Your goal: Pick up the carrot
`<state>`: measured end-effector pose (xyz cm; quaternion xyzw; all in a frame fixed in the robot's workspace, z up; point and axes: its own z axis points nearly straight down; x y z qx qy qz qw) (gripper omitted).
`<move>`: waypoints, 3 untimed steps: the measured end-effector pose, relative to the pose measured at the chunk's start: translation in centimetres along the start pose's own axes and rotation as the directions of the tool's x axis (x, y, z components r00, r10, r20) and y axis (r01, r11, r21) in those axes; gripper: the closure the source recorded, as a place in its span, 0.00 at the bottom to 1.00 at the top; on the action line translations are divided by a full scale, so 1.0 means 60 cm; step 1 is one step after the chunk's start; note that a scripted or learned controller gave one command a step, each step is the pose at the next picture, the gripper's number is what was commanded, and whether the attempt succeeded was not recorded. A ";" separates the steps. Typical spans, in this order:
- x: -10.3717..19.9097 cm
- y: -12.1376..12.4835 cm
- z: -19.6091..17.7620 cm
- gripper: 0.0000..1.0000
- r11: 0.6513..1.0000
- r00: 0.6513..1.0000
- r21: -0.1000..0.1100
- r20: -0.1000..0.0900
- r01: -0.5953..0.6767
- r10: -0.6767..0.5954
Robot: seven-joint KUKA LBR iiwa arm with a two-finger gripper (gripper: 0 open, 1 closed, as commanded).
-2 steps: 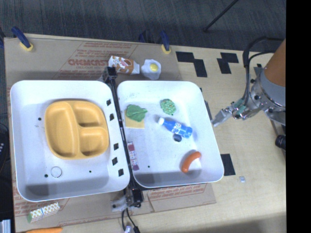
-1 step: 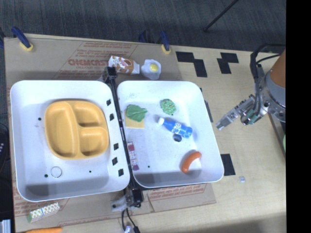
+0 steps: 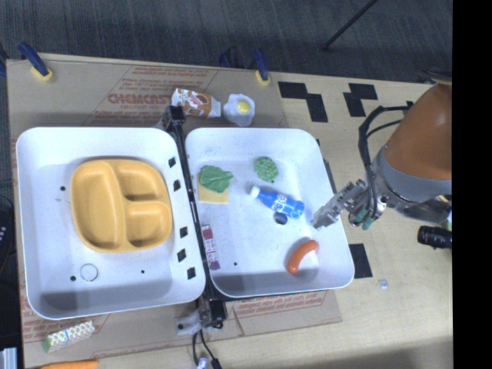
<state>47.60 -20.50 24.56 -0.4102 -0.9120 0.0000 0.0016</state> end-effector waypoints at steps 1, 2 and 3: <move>-0.015 0.001 -0.094 1.00 0.945 0.945 0.000 0.005 0.326 -0.326; -0.008 -0.006 -0.184 1.00 0.789 0.789 0.002 0.006 0.614 -0.614; -0.008 -0.006 0.008 1.00 0.799 0.799 0.001 0.001 0.602 -0.602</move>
